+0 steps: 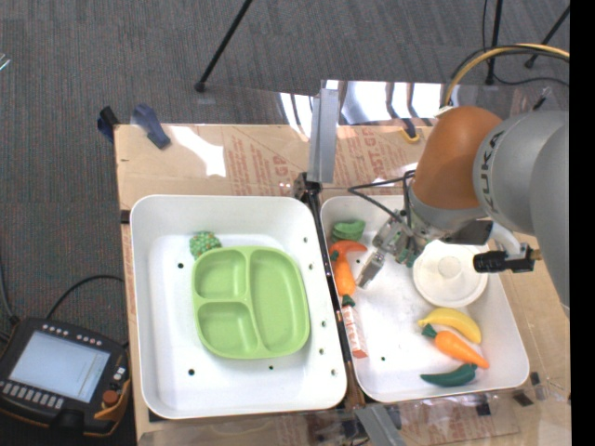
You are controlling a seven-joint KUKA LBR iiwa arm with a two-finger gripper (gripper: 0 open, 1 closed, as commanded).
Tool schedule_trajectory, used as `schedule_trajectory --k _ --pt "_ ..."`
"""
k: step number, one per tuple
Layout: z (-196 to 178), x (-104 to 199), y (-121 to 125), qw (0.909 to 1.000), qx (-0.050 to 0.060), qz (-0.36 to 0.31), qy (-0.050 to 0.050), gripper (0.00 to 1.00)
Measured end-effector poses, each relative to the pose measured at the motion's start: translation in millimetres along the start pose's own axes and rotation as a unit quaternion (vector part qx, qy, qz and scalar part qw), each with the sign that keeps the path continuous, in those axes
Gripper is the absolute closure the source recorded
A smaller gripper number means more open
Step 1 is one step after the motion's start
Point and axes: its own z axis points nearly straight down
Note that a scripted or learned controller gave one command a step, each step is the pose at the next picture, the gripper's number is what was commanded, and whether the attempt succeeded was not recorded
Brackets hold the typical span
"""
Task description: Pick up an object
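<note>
Behind the gripper (375, 266), a half-hidden orange carrot (342, 269).

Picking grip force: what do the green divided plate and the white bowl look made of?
Green divided plate: likely moulded plastic, with a matte, even colour and soft rounded dividers. White bowl: probably smooth plastic, possibly ceramic; it has a faint sheen and a thin rim, and the view can't settle which.

bare floor mid right bin (395, 337), white bowl (449, 279) and carrot (456, 346) crowding its right side
</note>
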Motion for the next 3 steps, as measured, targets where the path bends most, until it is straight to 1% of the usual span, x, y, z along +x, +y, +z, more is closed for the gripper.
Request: schedule_trajectory --k 1,2,3 --pt "0.9 -2.6 -102.5 1.0 0.001 -0.004 0.001 0.0" --pt "1.1 15.7 -13.4 0.9993 0.0 0.037 0.002 0.0" --pt "-0.4 6.6 -1.4 0.9961 0.004 0.088 -0.002 0.0"
